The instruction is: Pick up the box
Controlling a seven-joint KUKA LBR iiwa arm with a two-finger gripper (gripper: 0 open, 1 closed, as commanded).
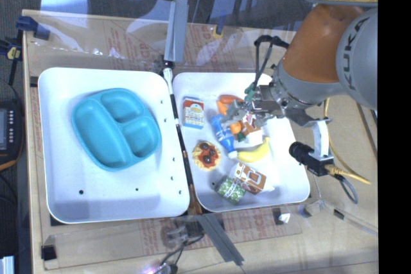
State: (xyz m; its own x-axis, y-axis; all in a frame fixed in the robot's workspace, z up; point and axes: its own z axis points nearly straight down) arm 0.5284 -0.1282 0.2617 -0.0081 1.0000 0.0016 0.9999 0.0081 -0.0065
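A small orange and white box [192, 112] stands in the right bin [289, 192] near its left wall. A brown and white carton [249, 178] lies nearer the front. My gripper [248, 112] hangs low over the cluster in the middle of that bin, right of the small box and apart from it. Directly under and beside it are an orange toy [227, 101], a blue bottle [223, 134] and a small orange piece [237, 128]. The wrist body hides what lies between the gripper's tips.
A banana [253, 152], a round yellow and red toy [206, 155] and a green packet [228, 190] also lie in the right bin. The left bin [58, 199] holds a blue divided plate [117, 127]. A black cable fitting [309, 160] hangs off the arm at the right.
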